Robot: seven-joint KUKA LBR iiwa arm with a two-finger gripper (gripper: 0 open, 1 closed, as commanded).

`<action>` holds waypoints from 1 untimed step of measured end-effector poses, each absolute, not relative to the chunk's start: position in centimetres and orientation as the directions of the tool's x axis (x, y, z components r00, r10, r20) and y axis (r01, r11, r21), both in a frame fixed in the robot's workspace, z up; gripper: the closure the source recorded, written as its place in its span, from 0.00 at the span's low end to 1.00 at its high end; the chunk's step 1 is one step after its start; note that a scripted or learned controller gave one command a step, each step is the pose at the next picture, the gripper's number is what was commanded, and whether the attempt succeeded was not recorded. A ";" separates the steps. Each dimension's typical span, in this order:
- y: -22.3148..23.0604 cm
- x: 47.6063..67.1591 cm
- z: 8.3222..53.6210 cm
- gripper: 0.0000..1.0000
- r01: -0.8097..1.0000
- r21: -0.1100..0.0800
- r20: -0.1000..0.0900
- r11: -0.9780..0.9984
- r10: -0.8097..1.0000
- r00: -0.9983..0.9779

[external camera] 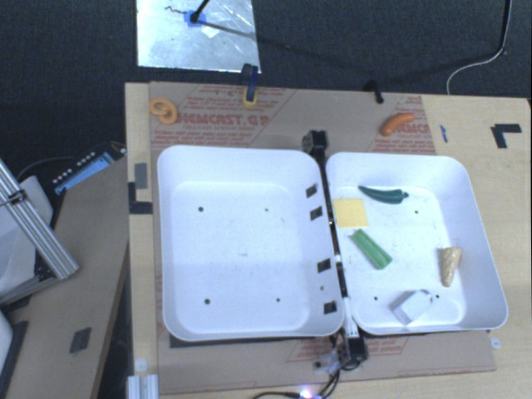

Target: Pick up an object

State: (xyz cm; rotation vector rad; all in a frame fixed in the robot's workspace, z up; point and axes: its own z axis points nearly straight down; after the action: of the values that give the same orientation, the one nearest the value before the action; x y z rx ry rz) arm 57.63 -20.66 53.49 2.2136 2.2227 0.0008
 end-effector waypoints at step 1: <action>-20.5 64.2 53.4 1.00 1.000 0.004 -0.002 0.006 1.000 -0.006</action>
State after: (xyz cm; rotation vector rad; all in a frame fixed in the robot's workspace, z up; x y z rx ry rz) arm 64.20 -20.51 53.42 2.2114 2.2255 0.0022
